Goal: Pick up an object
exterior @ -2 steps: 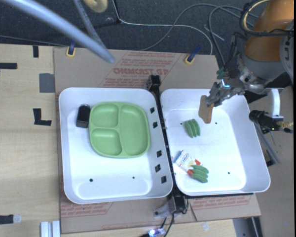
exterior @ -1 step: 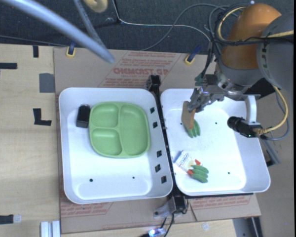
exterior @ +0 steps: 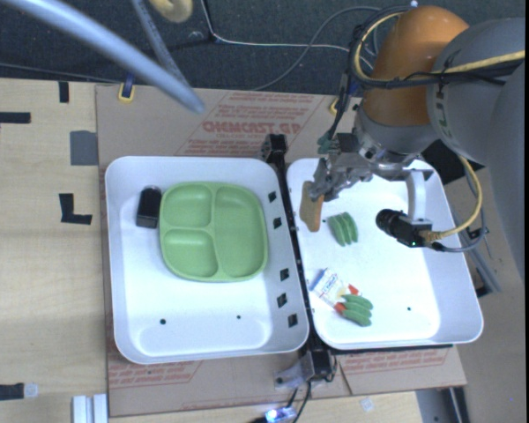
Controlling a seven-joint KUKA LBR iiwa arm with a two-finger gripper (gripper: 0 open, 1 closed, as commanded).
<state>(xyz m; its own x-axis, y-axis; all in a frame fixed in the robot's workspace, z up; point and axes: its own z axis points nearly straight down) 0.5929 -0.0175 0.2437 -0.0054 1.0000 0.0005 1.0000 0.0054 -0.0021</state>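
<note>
gripper (exterior: 322, 196) low in right bin (exterior: 441, 320) at its left wall, fingers seem clamped on a tan block (exterior: 311, 211) — grasp step looks made; next: lift straight up, clearing green pod (exterior: 343, 228).

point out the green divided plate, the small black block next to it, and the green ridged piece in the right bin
green divided plate (exterior: 215, 231), camera view, centre where dividers meet
small black block (exterior: 148, 207), camera view, top face
green ridged piece (exterior: 344, 228), camera view, middle of its ridges

Pale green divided plate (exterior: 214, 233), black block (exterior: 148, 207), white bins (exterior: 128, 263), tan block (exterior: 312, 211), green pod (exterior: 343, 228)
</note>
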